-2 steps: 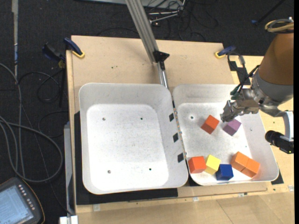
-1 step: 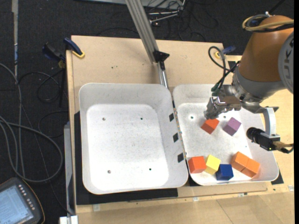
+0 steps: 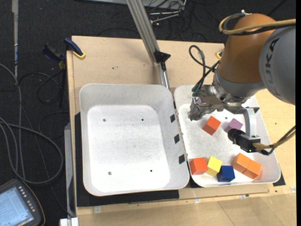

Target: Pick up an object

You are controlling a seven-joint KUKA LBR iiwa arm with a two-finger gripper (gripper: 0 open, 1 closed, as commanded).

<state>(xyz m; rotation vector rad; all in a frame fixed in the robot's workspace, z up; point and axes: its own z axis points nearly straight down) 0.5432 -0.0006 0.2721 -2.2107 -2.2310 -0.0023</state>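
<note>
An orange block (image 3: pixel 211 125) is seen lying tilted on the floor of the right bin (image 3: pixel 188 140), near that bin's middle, just below and to the right of the gripper (image 3: pixel 194 113). A purple block (image 3: pixel 234 124) is found just beside it on the right, partly covered by the arm's hardware. Along the near edge of the same bin a row of pieces is laid out: a second orange block (image 3: pixel 198 165), a yellow block (image 3: pixel 214 165) touching it, a blue block (image 3: pixel 226 173) next to that, and a larger orange block (image 3: pixel 247 165) toward the near right corner. A black fitting with a cable (image 3: pixel 243 140) is hung from the wrist over the bin, between the purple block and the larger orange one. The left bin (image 3: pixel 124 138) is set close against the right bin, with small black tabs seen along the seam. Both bins are carried on a pale wooden bench (image 3: pixel 113 62), on whose far left corner a blue and yellow clamp (image 3: pixel 70 48) is rested. A slanted metal rail (image 3: pixel 143 22) is crossed above the bench, and dark carpet with cables is seen around it. The gripper is held low over the far left part of the right bin, close to its floor; nothing is seen between its fingers, and how far the jaws are parted cannot be told.
</note>
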